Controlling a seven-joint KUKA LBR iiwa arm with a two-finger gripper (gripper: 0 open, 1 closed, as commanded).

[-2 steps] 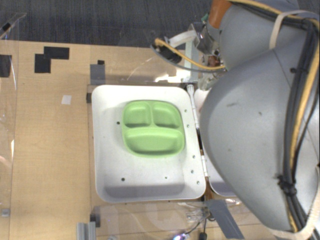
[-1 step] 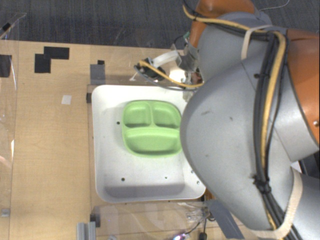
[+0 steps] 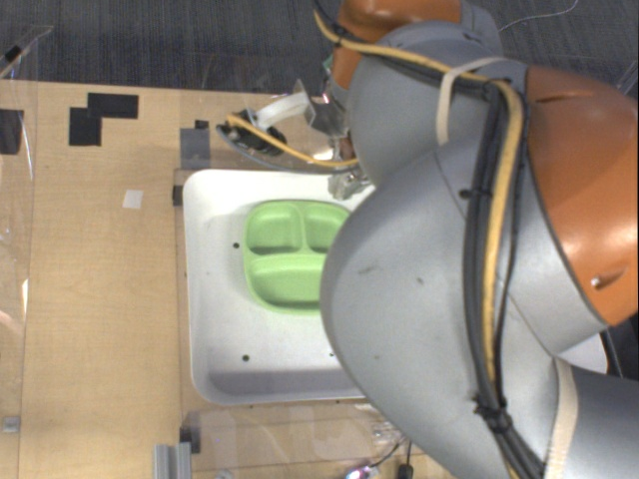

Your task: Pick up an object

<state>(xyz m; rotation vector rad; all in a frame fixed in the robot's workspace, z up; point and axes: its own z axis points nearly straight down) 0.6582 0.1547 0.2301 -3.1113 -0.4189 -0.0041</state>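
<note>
The arm [image 3: 469, 267] blocks the bin's [image 3: 215, 297] right part. A green tray [image 3: 285, 257] fills its middle; bare floor runs along the left and front.

A large robot arm [image 3: 449, 267] with smooth, rounded grey casings and glossy orange sections at its joints. A bundle of black and yellowish cables [image 3: 489, 267] runs along the casing, bound by pale straps. Metal fittings sit near the wrist.
</note>
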